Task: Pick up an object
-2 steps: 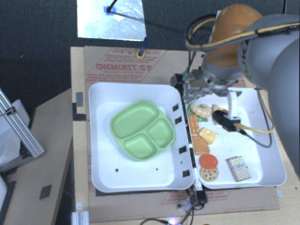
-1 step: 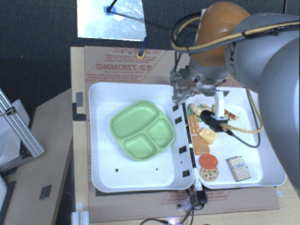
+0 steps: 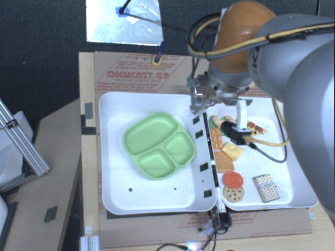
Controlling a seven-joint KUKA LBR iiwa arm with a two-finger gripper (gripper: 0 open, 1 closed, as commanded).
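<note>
My gripper [image 3: 198,104] hangs low over the far end of the divider between the two bins, just left of the toy food. The right bin [image 3: 296,184] holds a chocolate-chip cookie [image 3: 233,194], a red tomato slice [image 3: 233,180], a yellow cheese wedge [image 3: 232,151], an orange toast slab [image 3: 224,163], a pizza slice [image 3: 256,127] and a patterned packet [image 3: 266,187]. The nearest piece is a small yellow-green one [image 3: 215,122], right beside the gripper. Nothing shows between the gripper's tips.
A green three-compartment plate [image 3: 159,145] lies in the middle of the left bin [image 3: 112,140]. The large grey arm covers the right bin's far right part. Brown cardboard [image 3: 136,72] lies under both bins, with a foil sheet [image 3: 125,14] behind.
</note>
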